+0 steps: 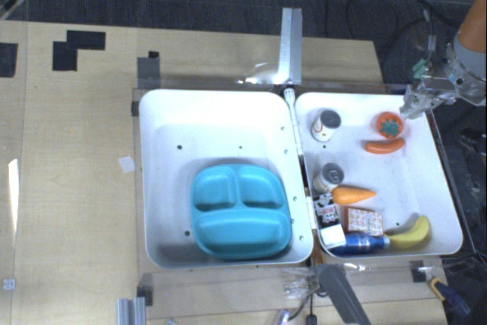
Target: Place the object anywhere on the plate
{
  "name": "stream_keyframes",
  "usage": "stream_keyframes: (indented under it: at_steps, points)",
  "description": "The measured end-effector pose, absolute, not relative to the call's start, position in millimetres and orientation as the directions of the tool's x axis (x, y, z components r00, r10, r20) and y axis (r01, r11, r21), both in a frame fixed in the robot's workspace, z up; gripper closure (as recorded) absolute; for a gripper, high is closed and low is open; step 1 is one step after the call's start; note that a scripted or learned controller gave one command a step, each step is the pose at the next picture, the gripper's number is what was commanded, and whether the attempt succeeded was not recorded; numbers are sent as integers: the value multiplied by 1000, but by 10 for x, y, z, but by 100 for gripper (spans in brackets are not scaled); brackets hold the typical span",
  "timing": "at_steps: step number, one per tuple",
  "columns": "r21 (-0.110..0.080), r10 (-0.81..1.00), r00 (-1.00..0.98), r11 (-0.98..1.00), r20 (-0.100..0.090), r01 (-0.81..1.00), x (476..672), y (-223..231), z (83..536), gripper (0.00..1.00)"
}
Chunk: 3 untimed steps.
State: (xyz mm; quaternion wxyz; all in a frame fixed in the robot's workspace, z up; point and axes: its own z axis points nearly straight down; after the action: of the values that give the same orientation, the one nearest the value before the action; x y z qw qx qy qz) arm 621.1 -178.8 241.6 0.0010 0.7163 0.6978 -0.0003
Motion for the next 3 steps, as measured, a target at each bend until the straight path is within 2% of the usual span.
stream_keyframes:
  at_steps: [1,2,3]
  points:
    - [-2,995,104,-104,0,995,6031,-763,1919,100]
    - [-2,991,132,-132,0,991,5538,-157,1824,100]
    - [-1,953,302,-302,-1,953,5449,-988,1851,100]
